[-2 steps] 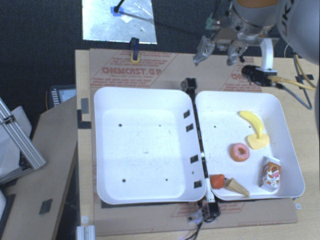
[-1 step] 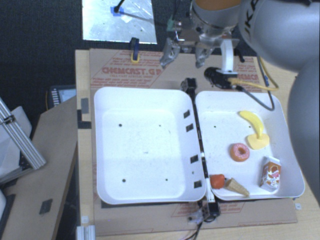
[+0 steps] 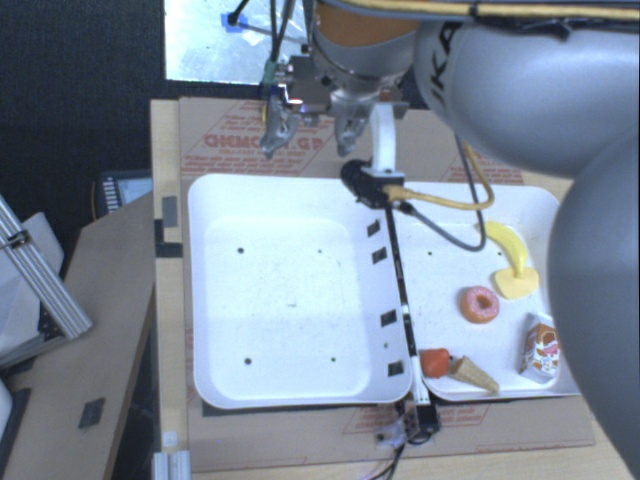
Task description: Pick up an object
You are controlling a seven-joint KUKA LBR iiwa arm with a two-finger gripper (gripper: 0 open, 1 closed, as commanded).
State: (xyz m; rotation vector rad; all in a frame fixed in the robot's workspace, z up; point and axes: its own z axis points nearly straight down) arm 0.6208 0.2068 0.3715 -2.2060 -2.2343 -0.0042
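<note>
Arm [image 3: 520, 78] fills the upper right, and its gripper [image 3: 311, 140] hangs spread and empty above the far rim of the left bin [image 3: 215, 368], well apart from anything to pick. Right bin [image 3: 545, 206] holds the candidates: a banana [image 3: 510, 258], a packet [image 3: 540, 353], a donut [image 3: 479, 305] and a cone [image 3: 470, 373]. I judge this the approach step; the next move calls for travelling over the divider, then descending onto one object.

Grey arm [image 3: 540, 78] with an orange band [image 3: 365, 8]

Bulky rounded grey links; a yellow cable [image 3: 440, 8] crosses the top toward 3 o'clock; small metallic claw [image 3: 310, 138] with two fingers.
</note>
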